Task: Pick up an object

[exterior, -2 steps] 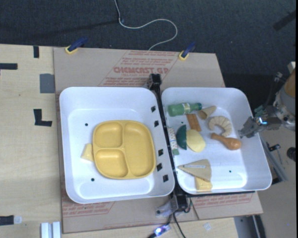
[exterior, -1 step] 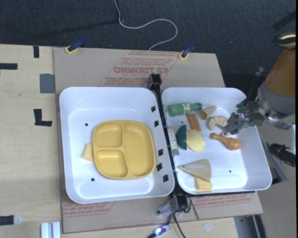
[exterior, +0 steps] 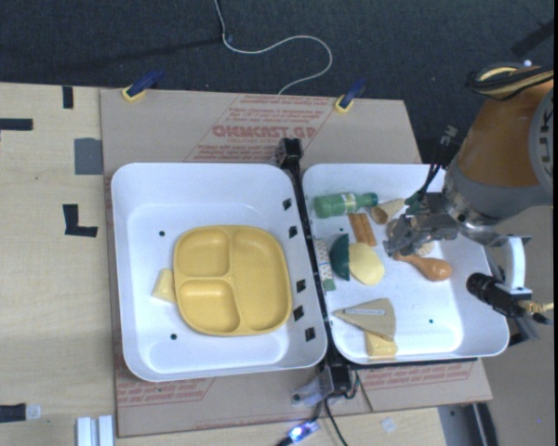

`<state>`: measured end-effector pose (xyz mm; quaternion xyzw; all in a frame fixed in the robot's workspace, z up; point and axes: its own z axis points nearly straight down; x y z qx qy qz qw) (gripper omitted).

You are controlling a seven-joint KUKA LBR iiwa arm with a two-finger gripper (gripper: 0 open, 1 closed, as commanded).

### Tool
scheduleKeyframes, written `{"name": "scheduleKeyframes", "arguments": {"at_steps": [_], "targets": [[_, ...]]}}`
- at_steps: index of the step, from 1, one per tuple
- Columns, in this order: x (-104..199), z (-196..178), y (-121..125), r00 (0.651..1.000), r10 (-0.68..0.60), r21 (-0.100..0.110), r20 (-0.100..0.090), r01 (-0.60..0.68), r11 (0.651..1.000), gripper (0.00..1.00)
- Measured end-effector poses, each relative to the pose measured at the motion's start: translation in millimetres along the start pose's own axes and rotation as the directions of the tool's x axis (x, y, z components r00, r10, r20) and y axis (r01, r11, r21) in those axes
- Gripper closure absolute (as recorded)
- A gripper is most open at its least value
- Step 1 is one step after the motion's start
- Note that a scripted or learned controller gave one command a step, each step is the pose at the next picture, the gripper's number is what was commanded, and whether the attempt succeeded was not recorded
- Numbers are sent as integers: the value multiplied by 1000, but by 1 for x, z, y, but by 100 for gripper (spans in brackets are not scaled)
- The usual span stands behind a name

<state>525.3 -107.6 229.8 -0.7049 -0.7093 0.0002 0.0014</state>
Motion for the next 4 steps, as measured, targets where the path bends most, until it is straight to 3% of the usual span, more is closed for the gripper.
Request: {"name": "scheduleKeyframes", "arguments": {"at_steps": [1,3,4], "targets": [[51,5,1,1000,0,1,0,0,1000,100],[156,18,33,1000,-2,-1,0,2,1000,100],[194,-5,41,1000,0,-2,0,0,1000,100]]}}
